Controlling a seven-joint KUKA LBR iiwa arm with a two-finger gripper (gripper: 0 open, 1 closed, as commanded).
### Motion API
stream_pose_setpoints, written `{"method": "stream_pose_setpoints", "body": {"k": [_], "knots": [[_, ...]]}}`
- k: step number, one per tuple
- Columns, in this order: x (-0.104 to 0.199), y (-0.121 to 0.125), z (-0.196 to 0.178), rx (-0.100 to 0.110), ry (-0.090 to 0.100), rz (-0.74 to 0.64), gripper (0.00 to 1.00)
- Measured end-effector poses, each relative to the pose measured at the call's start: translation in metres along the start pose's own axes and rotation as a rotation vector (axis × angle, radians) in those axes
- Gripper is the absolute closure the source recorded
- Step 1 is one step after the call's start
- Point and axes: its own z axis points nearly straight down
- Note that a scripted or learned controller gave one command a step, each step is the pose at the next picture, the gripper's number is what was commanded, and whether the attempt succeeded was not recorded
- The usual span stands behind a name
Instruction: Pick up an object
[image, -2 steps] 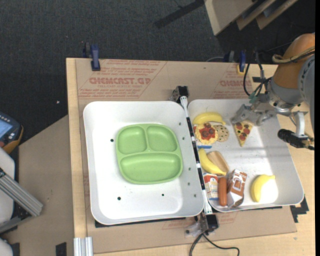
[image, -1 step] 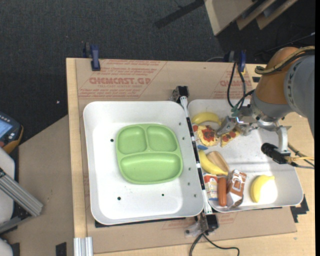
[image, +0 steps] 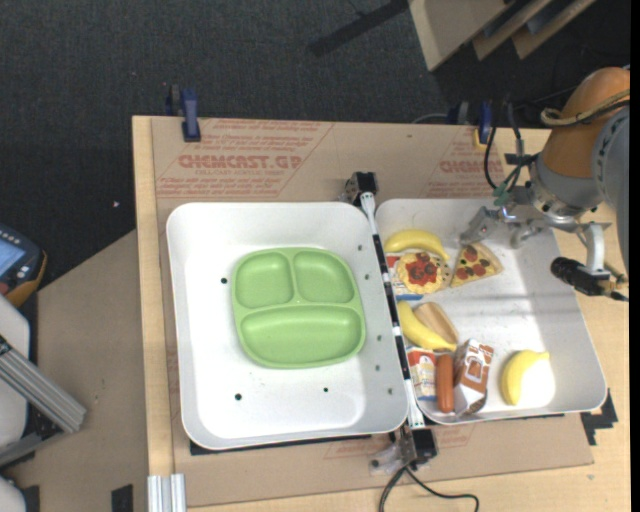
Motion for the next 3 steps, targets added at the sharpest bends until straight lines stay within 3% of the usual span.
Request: {"method": "stream_pose_setpoints", "body": {"k": [1, 2, 3], "knots": [[0.002, 0.0, -0.011, -0.004, -0.005, -0.003, 1.0], [0.002, 0.0, -0.01, -0.003, -0.005, -0.003, 0.0], [0.022, -0.112, -0.002, -0.003, -0.003, 0.003, 0.0]]}}
